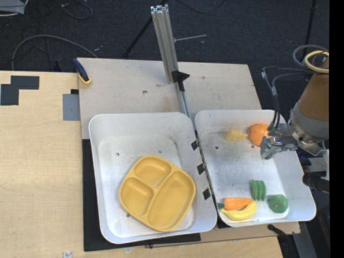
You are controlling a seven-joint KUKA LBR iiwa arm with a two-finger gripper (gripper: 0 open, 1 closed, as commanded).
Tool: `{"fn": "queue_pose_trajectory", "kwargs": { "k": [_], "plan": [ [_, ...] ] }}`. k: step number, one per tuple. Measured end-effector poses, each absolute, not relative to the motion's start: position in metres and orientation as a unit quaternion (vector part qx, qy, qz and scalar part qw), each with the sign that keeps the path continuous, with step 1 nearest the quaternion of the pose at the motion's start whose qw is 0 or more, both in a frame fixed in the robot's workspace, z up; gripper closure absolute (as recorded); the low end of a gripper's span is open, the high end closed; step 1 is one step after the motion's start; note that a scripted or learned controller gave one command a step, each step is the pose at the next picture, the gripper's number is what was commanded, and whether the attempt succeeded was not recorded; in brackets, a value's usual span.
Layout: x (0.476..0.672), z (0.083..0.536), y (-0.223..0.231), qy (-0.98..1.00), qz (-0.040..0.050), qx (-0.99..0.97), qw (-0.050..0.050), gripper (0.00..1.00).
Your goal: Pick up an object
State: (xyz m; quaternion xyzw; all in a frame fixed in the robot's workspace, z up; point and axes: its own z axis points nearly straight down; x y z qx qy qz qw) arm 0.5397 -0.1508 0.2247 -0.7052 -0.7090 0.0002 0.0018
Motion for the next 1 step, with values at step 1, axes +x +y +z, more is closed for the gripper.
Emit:
{"fn": "queue_pose_trajectory", "kwargs": {
  "k": [1],
  "plan": [
    [0.5577,0.2146,-0.0984,-0.709,0.0007,-0.706,0.002,1.00]
  ]
}}
